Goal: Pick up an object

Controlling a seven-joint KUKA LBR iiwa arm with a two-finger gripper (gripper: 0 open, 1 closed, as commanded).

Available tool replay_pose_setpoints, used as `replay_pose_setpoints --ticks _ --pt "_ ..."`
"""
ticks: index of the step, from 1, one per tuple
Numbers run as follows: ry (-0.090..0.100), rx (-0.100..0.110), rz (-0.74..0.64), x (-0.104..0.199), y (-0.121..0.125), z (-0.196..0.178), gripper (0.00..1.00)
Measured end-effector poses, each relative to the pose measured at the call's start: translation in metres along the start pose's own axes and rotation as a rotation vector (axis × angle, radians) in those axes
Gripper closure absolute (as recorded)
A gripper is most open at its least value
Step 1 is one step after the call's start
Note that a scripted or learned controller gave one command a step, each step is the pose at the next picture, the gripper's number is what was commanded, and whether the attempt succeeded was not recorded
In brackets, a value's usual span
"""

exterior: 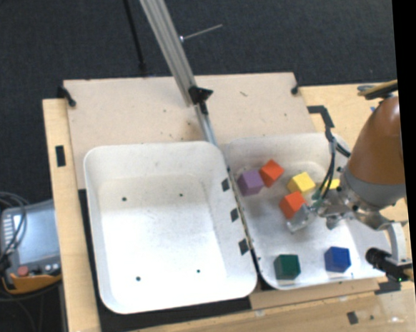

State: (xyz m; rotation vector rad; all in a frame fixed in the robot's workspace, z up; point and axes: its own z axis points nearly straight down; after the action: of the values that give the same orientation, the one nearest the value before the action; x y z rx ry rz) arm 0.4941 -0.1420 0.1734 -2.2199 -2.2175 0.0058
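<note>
Several small cubes lie in the right bin (314, 281): a purple cube (250, 182), an orange cube (271, 172), a yellow cube (302, 183), a second orange-red cube (292, 204), a green cube (287, 266) and a blue cube (337, 259). My gripper (303, 217) reaches in from the right and hangs low over the bin's middle, just below the orange-red cube and the yellow cube. The arm's orange band (380, 148) rises behind it. I see nothing held between the fingers.
The left bin (100, 206) sits beside the right one with a divider edge between them. A slanted metal rail (174, 53) crosses the back of the bench. A pendant and cables (24, 244) lie off the bench at left.
</note>
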Motion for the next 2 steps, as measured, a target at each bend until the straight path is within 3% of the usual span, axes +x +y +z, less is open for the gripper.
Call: replay_pose_setpoints --ticks 1,2 --pt "0.0 0.0 0.001 0.004 0.003 0.061 0.0" --pt "-0.003 -0.007 0.003 0.002 0.004 0.076 0.0"
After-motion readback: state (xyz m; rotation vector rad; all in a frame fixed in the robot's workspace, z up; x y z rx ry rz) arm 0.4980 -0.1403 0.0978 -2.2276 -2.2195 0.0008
